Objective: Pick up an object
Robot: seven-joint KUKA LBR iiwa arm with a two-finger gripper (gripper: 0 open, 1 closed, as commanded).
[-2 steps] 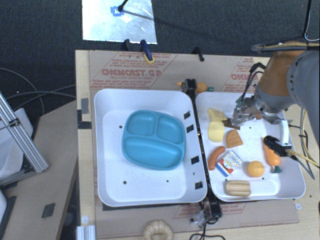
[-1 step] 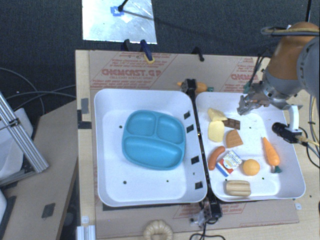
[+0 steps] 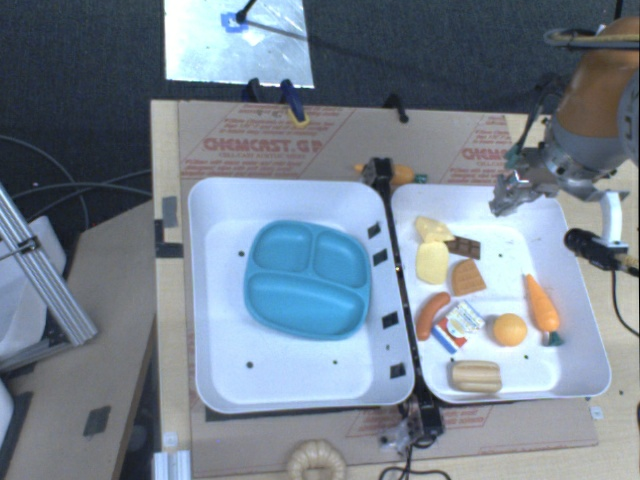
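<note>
Arm in from right; gripper (image 3: 505, 198) hangs over far edge of right bin (image 3: 580, 368), nothing seen between fingers; spread or pressed together, cannot tell. Toy food in right bin: carrot (image 3: 541, 303) at right, orange (image 3: 510, 329) beside it, bread roll (image 3: 474, 375) nearest, sausage (image 3: 432, 314), cheese (image 3: 432, 262). Blue divided plate (image 3: 306, 277) in left bin (image 3: 220, 368).

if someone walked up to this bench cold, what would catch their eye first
Probably the blue divided plate, alone in the left bin and bright against the white. Next, the cluster of toy food in the right bin: a carrot near its right wall, an orange beside it, a hot dog and a bread roll toward the front. The arm's tool hangs over that bin's far right corner.
</note>
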